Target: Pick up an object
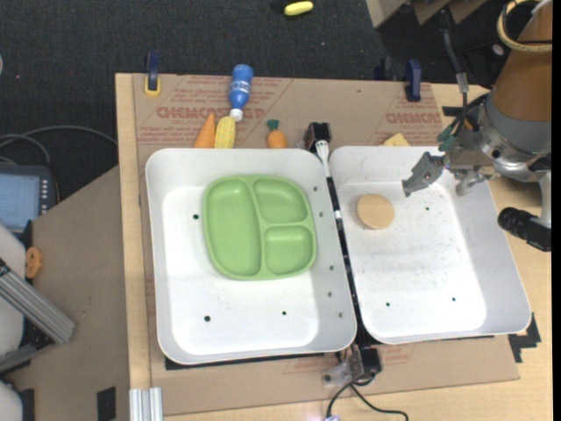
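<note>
Jaws (438,172) near tan disc (376,210); green plate (259,226) in other bin.

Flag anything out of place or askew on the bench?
Several toys lie outside the bins on the board behind the left bin: a blue-capped bottle, a corn cob, two carrots. A yellow piece lies on the floor beyond. The green plate and the tan disc look fine.

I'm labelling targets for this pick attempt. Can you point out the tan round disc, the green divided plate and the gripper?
tan round disc (376,210): camera view, centre of its top face.
green divided plate (230,226): camera view, floor of its large left compartment.
gripper (417,180): camera view, at its fingertips, above the right bin.
</note>
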You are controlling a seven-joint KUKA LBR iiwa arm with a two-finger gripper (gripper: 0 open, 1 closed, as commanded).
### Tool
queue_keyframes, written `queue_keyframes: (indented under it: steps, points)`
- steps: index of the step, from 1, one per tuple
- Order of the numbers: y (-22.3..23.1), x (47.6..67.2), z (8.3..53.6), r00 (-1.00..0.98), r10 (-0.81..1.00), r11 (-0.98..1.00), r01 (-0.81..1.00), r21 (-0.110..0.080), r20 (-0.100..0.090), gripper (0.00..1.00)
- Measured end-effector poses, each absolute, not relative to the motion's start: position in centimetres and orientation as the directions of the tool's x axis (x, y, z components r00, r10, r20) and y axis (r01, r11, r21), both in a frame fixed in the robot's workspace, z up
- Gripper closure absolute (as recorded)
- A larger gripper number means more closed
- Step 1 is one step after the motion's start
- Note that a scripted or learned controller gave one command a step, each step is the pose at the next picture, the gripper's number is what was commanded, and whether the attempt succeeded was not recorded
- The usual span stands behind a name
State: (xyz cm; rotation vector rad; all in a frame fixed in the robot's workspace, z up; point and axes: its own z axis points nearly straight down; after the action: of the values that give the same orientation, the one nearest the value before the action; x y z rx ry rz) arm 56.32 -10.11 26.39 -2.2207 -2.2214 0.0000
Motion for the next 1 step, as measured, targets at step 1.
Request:
queue_keyframes:
  steps: [1]
  points:
    - [-12.05, 60.85, 15.57, 0.001, 1.0, -0.001, 1.0, -0.009, 0.001, 0.0]
